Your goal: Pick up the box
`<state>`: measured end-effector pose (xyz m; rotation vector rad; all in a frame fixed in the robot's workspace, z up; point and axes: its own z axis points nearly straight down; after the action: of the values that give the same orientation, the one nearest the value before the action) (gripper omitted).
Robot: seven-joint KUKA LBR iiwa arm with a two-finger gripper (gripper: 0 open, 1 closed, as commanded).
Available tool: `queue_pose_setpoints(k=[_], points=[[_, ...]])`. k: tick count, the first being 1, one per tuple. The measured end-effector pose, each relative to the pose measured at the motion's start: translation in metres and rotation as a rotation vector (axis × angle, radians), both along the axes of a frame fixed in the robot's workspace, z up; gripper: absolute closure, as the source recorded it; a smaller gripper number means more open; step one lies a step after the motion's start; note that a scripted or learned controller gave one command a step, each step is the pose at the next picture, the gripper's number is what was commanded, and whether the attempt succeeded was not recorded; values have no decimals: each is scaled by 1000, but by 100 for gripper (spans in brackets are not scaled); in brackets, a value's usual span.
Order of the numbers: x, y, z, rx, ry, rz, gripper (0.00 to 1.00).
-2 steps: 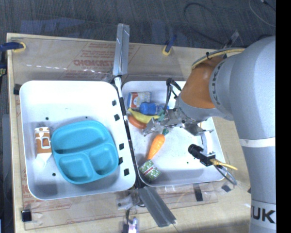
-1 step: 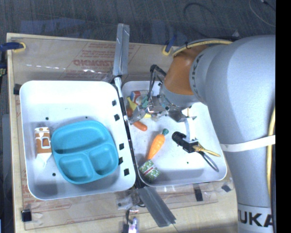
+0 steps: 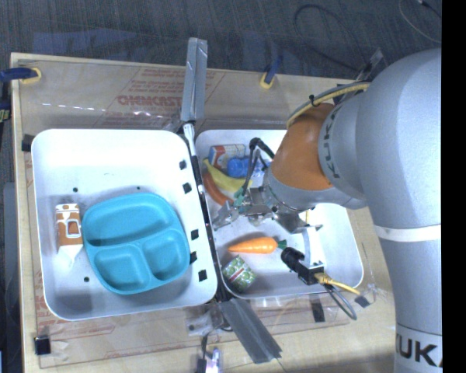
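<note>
While the arm [image 3: 373, 146] reaches in from the right, its orange band [image 3: 303, 158] sits over the right bin [image 3: 349, 243] and the tool [image 3: 245, 204] is low in that bin's left half, near the divider. Tool state: cannot tell, the wrist hides the tips. Nothing is seen held.

Box [image 3: 68, 225]: small orange-and-white carton, lying flat in the left bin [image 3: 101, 150], against its left wall, just beside the blue divided tray [image 3: 136, 242]. Well apart from the tool, in the other bin.

Right bin contents: carrot [image 3: 253, 245] lying crosswise at mid-bin, just below the tool; green round item [image 3: 238, 273] near the front left corner; banana [image 3: 217, 185] along the left wall; blue object [image 3: 237, 168] and a small carton [image 3: 227, 152] at the back, partly covered by the tool. Black cable fitting with yellow lead [image 3: 303, 266] hangs off the wrist, right of the carrot.

Both bins sit on the table [image 3: 101, 92], clamped at the edges.
</note>
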<state>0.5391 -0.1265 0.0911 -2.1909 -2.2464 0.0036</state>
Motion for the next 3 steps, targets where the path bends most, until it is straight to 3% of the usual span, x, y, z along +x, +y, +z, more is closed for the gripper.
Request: queue_pose_setpoints(k=[1, 3], points=[[78, -16, 1, -1, -2, -86, 0], [-19, 13, 1, -7, -4, -238, 0]])
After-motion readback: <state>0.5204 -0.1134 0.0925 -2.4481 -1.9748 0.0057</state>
